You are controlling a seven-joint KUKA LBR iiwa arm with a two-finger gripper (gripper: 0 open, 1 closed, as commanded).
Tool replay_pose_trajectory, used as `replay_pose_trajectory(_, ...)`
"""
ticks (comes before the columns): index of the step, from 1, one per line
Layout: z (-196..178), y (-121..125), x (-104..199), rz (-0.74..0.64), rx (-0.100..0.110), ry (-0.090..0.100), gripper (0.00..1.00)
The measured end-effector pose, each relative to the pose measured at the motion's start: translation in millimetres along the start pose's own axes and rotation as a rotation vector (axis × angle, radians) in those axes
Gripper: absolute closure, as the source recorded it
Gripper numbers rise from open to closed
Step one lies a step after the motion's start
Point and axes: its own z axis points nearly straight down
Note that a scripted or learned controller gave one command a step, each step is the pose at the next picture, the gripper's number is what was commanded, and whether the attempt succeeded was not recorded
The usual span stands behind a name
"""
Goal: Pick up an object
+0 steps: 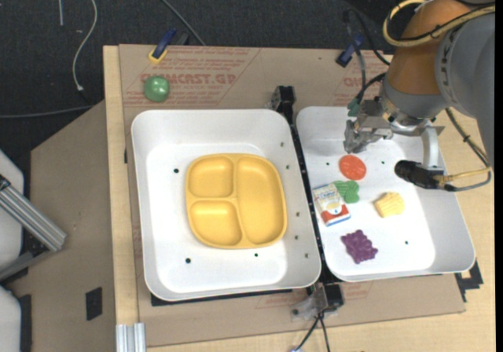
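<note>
Looking down from the fixed camera, you see the arm (440, 52) enter from the upper right of the frame, its orange band above the grey wrist, bent down so the gripper (357, 142) hangs over the upper part of the right bin (452, 252). You cannot tell from here whether it is released or clenched, and nothing shows between its tips. Just below it lies a flat red-orange disc (353, 167), with a small green piece (348, 190) next under that. Beside the green piece, toward the bin's left wall, sits a little white carton (333, 204) with red and blue print. A yellow ridged block (388, 204) lies right of centre with bare floor around it, and a knobbly purple grape cluster (359, 246) rests lower down, apart from the rest. The left bin (157, 154) holds a glossy yellow divided plate (236, 199) at its middle, open white floor all round. A green ball (157, 89) sits on the cardboard at upper left.
</note>
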Motion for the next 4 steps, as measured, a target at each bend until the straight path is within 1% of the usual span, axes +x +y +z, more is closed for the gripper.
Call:
replay_pose_trajectory(1,-64.4,0.7,-4.2,0.000,-0.003,-0.001,1.00)
replay_pose_trajectory(2,-120.3,10.5,3.0,-0.002,-0.003,0.000,1.00)
replay_pose_trajectory(3,-154.3,11.7,3.3,-0.001,-0.001,0.000,1.00)
replay_pose_trajectory(4,-139.7,-14.3,59.1,-0.004,0.010,0.003,1.00)
